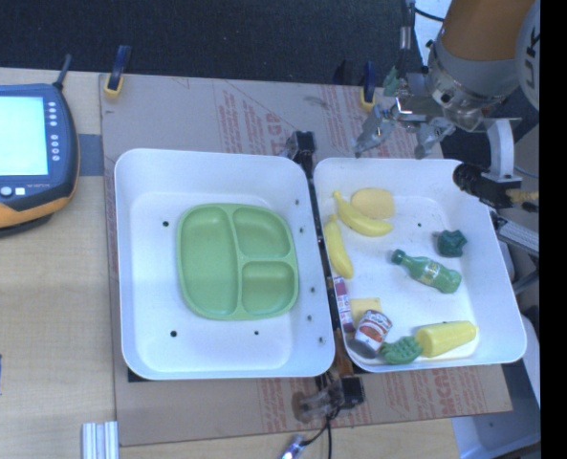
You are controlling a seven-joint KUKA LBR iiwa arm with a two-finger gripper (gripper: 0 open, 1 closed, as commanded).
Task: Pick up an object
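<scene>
My gripper hangs above the far rim of the right bin, its two fingers spread apart with nothing between them. Below it in that bin lie a yellow banana resting against a pale yellow round piece, and a second banana along the left wall. Farther right are a green bottle and a small dark green piece. At the near edge sit a small can, a yellow corn cob and a green leafy piece.
The left bin holds a green divided plate. A tablet-like pendant lies on the bench at far left. Clamps join the bins at the far and near ends.
</scene>
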